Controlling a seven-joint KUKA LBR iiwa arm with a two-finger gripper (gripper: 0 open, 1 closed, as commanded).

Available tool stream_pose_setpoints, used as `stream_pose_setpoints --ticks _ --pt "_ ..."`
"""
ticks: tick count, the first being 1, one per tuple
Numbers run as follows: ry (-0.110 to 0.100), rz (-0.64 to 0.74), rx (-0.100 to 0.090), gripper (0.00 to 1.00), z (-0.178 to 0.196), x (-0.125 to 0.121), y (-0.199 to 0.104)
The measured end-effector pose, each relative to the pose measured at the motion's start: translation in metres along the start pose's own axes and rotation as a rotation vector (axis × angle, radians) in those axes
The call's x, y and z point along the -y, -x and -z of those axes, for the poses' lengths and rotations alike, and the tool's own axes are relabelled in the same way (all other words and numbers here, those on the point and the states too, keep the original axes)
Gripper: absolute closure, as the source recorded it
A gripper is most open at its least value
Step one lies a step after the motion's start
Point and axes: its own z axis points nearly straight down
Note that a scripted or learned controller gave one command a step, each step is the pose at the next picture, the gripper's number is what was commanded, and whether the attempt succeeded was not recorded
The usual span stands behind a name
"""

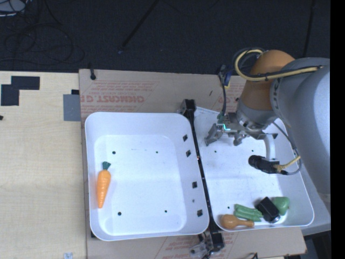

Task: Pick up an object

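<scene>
A toy carrot [103,182] lies at the left side of the left bin [135,124]. In the right bin's [299,220] near corner sit a green pod-like toy [247,212], a small black block [268,209], a green pepper-like toy [281,203] and an orange-brown pear-shaped toy [235,222]. My gripper [224,138] hangs over the far left part of the right bin, close to the divider. It is open, its fingers spread with nothing between them. It is well away from the cluster of toys.
A black divider rail [196,166] runs between the two bins. A black connector with a yellow cable [262,163] hangs off the wrist over the right bin. Cardboard [135,90] lies under the bins, with a wooden bench [38,171] to the left.
</scene>
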Motion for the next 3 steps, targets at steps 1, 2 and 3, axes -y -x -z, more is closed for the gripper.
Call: stream_pose_setpoints --ticks 1,2,3 --pt "-0.001 0.001 0.0 1.0 0.01 0.0 0.001" --pt "-0.001 0.002 0.0 0.0 0.01 0.0 0.0" --pt "-0.001 0.003 0.001 1.0 0.02 0.0 0.001"
